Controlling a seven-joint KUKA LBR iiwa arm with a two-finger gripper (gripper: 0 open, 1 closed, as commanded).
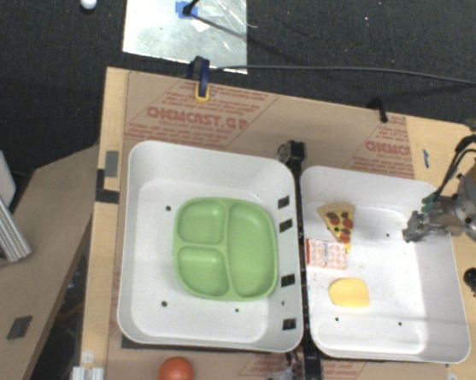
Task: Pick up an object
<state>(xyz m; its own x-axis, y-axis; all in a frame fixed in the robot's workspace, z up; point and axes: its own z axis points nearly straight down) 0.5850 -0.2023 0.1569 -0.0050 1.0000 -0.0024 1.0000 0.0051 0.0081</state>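
Looking at the right bin [440,334]: gripper [415,230] sits low near its far right side, nothing visibly in it; I can't tell how it's set. Nearest targets: pizza slice toy [338,220], small printed packet [327,255], yellow lump [349,292], all left of it, apart. I'd guess the lump's light & rounded w/ most height, so grab across its middle; the packet looks too flat.
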